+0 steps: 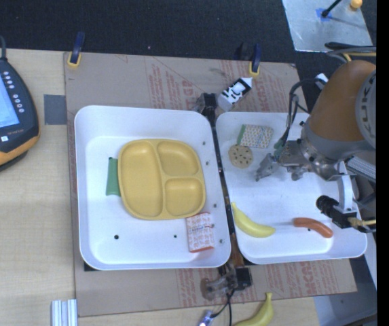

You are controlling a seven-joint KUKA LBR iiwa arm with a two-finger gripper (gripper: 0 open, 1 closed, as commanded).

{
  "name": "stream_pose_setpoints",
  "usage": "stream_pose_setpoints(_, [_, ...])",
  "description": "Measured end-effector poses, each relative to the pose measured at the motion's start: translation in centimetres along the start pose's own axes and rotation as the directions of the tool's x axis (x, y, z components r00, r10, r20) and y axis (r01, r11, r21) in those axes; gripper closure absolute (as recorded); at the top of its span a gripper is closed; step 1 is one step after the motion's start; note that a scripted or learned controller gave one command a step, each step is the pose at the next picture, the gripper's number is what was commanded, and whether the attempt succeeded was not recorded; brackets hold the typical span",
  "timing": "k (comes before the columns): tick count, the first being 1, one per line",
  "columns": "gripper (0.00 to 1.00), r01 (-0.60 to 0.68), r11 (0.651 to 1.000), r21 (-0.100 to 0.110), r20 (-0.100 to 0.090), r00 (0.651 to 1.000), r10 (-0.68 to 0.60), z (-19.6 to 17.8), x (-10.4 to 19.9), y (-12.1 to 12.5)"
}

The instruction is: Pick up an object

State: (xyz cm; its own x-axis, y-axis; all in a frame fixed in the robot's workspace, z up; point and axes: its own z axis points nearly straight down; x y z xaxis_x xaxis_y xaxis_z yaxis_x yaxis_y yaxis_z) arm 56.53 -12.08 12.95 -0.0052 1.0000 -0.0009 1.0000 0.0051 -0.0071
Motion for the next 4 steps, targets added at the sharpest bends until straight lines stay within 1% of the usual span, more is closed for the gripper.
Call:
stream_pose_setpoints(1, [0.00, 0.001, 1.000, 0.001, -0.001, 1.000, -0.001, 3.8, -0.3, 1.0])
stream_pose_setpoints(2, [0.00, 0.000, 1.000, -0.003, -0.001, 1.000, 0.000, 3.7, 1.8, 6.8])
stream_pose_setpoints(3, [0.00, -0.003, 1.000, -0.005, -0.002, 1.000, 0.003, 3.7, -0.3, 9.1])
stream_pose_setpoints(4, [1.00, 0.000, 1.000, -0.006, -0.003, 1.000, 0.000, 2.5, -0.3, 9.2])
